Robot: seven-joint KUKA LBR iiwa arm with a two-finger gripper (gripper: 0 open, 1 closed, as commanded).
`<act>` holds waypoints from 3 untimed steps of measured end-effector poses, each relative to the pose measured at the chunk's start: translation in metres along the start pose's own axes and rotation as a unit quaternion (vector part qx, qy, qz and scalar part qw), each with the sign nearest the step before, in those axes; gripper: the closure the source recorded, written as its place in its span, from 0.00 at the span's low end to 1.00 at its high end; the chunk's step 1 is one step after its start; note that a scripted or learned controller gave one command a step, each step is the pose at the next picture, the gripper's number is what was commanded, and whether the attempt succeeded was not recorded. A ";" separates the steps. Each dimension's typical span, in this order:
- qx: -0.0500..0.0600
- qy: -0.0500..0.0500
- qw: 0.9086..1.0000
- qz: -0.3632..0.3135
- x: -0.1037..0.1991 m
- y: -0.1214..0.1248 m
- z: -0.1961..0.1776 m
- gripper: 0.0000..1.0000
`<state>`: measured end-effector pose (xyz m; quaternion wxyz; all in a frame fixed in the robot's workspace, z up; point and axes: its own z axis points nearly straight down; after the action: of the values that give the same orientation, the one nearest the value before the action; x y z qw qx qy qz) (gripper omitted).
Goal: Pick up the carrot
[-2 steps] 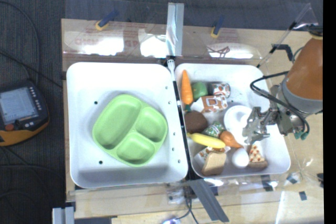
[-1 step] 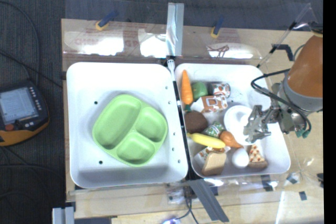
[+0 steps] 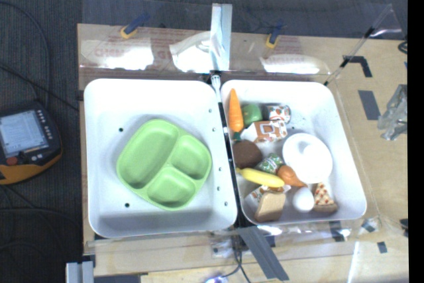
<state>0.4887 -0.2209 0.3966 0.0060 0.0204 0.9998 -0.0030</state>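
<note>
Camera view, looking down at a slant, has two white bins side by side on the counter [image 3: 371, 162]. The left bin [image 3: 106, 109] carries a green divided plate [image 3: 165, 162] near its middle, set apart as if meant as a landing place. The right bin [image 3: 344, 142] is crowded with toy food. The carrot [image 3: 234, 112] lies at about 10 o'clock in that bin, lengthwise against the dividing wall, pointing toward 12 o'clock. Just beside it at 3 o'clock sits a green vegetable [image 3: 251, 114], and at 6 o'clock from its lower end a brown round piece [image 3: 246, 153]. Further toward 4 o'clock lie a white round lid [image 3: 307, 154], a banana [image 3: 261, 177], and a second orange piece [image 3: 289, 175] that could be mistaken for the target.

A grey, blurred shape at the frame's 3 o'clock edge may be the gripper [image 3: 393, 114]; whether it is wide or narrow I cannot tell. If so, the carrot lies well apart from it, toward 9 o'clock, across the whole right bin. The wall on one side probably leaves little room for a grasp.
</note>
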 end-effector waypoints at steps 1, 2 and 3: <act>-0.003 0.003 0.989 -0.147 -0.014 -0.002 -0.069 1.00; -0.005 0.003 0.924 -0.382 -0.010 -0.002 -0.080 1.00; -0.008 0.004 0.844 -0.537 -0.023 0.000 0.001 1.00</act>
<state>0.5116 -0.2220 0.3963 -0.0004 -0.5197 0.8544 0.0028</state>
